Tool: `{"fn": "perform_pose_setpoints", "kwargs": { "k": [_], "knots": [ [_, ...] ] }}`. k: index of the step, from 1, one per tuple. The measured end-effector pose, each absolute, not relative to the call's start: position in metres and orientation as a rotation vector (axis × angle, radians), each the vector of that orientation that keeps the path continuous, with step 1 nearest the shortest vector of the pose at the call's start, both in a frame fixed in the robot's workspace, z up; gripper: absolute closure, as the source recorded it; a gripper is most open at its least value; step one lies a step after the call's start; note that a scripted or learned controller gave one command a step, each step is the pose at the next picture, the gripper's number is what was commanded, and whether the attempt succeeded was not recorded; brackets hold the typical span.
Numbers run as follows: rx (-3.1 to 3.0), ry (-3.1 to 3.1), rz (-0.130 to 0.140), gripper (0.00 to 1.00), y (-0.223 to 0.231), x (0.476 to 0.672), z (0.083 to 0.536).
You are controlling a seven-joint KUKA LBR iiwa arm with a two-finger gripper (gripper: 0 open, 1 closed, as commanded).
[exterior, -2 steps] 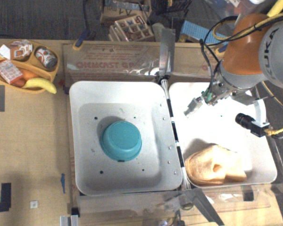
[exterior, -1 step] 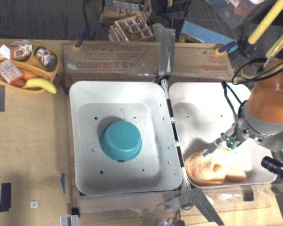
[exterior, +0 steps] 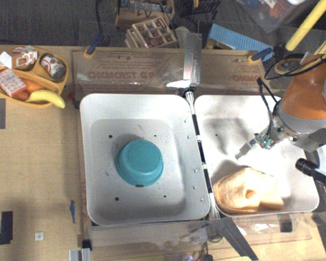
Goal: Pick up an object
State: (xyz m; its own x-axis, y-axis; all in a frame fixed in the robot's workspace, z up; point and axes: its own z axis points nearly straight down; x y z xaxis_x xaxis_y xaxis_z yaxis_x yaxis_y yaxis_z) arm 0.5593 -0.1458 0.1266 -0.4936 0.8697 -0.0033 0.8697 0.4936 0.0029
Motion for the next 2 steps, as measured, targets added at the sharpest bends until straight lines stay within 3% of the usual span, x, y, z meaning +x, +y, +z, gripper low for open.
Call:
{"fn": "perform_pose_setpoints", "kwargs": {
  "k": [1,2],
  "knots": [
    [1.844,2.537,0.001,0.0,-0.168,0.556,0.175],
    [1.699,2.632,0.006,0.0,-0.147,0.529,0.088]
  ]
}}
